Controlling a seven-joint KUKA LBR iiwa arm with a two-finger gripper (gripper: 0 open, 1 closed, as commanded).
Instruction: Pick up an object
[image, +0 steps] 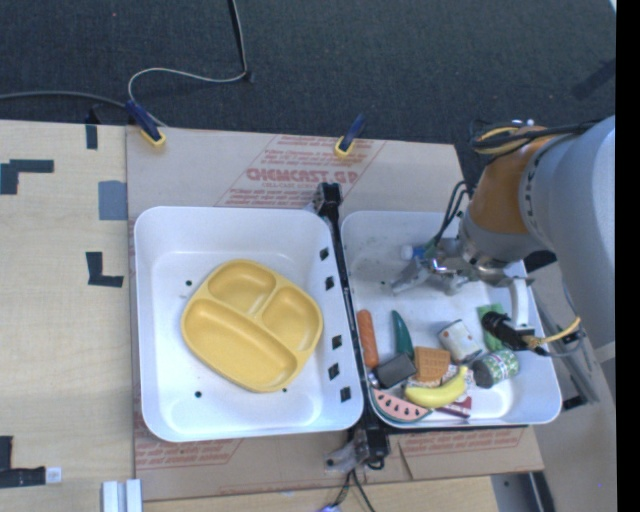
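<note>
The tool (425, 268) hung over the right bin's (380, 232) far part, apparently released and grasping nothing. Toys (432, 375) lay clustered near; approach step, so descent onto one came next.

Seen from above: two white bins side by side. In the left bin (160, 300), a yellow divided plate (252, 324). In the right bin (545, 395), toy food heaped at its near edge: carrot (368, 338), banana (438, 391), watermelon slice (398, 408). Over its far part, the gripper (420, 268), nothing visible between its fingers.
</note>
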